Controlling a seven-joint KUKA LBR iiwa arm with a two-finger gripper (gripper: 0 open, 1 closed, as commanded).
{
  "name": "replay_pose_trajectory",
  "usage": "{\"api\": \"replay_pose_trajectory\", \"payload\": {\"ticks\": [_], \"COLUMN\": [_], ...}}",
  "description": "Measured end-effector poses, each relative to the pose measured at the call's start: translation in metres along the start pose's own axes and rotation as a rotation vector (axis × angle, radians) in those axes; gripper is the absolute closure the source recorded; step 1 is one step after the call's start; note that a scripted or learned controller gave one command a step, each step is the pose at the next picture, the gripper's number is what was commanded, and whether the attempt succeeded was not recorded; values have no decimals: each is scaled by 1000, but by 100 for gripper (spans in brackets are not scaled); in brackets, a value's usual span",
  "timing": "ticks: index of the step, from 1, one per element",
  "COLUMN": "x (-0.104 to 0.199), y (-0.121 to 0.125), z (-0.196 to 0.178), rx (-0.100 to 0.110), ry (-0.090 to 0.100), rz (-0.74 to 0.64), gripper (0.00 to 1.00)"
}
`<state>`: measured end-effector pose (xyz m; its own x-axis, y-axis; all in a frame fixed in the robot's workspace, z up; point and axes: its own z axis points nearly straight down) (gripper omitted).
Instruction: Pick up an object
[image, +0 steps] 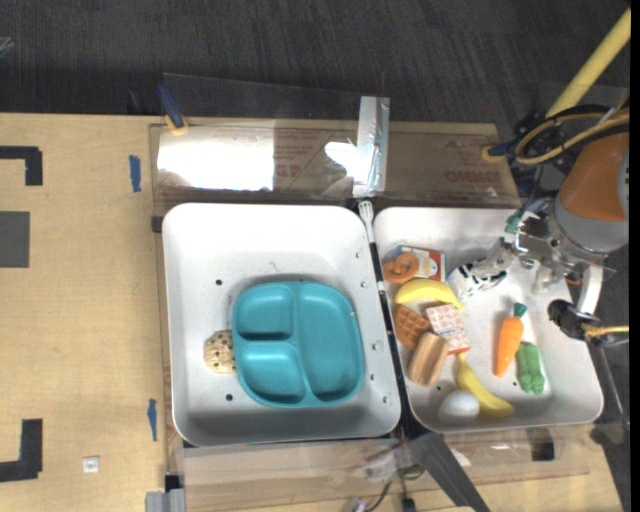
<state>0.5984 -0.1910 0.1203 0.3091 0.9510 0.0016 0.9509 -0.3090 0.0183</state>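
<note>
My gripper (548, 268) hangs over the back right part of the right bin (590, 400), below the orange band of the arm (598, 180). Just left of it lies a black-and-white toy (478, 277). A carrot (509, 340) and a green vegetable (530, 367) lie in front of the gripper. Further left in this bin are a yellow banana-like piece (427, 293), a doughnut card (405, 265), a waffle (409, 324), a bread roll (428, 358), a small packet (447, 324), a second banana (482, 390) and a white egg (461, 404).
The left bin (190, 240) holds a teal divided plate (297, 342) and a cookie (219, 351) against its left side. A clear plastic sheet (270, 150) and a metal bracket (372, 145) stand behind the bins. Yellow and blue cables (545, 140) run at the back right.
</note>
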Motion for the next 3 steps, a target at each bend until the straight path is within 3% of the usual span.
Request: {"api": "replay_pose_trajectory", "payload": {"ticks": [1,2,3], "x": [28,1,3], "y": [-59,-120,-119], "z": [-5,26,16], "rx": [11,0,-3], "ry": [2,1,4], "rz": [41,3,2], "gripper": [0,0,100]}}
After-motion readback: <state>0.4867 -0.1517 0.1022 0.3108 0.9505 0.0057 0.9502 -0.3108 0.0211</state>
